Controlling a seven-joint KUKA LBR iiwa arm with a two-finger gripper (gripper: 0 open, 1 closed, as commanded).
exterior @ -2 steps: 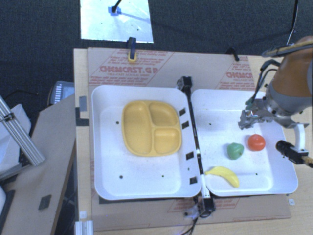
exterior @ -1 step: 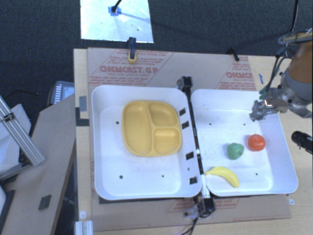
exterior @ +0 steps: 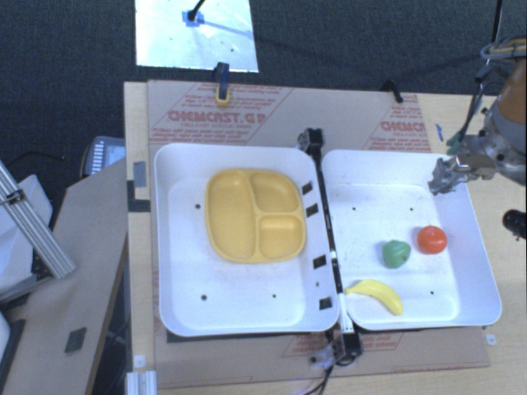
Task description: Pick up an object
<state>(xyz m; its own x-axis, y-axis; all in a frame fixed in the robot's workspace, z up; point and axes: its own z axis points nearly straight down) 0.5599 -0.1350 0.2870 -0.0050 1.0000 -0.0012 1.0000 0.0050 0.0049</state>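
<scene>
Two shallow white bins sit side by side on the surface (exterior: pixel 140 360). Left bin (exterior: pixel 177 303) holds a yellow plastic divided plate (exterior: pixel 254 215) with three compartments. Right bin (exterior: pixel 473 303) holds a round orange-red toy fruit (exterior: pixel 431 239), a green toy pepper (exterior: pixel 396 253) just beside it to its left, and a yellow toy banana (exterior: pixel 376 295) near the front wall. Beneath the bins lies a sheet of cardboard (exterior: pixel 272 113) printed in red "CHEMCAST. G P"; the same word repeats, partly legible, at the sheet's right corner. Grey tool (exterior: pixel 445 175) hangs over the right bin's far right corner, well apart from the three toys; cannot tell its finger state.
</scene>
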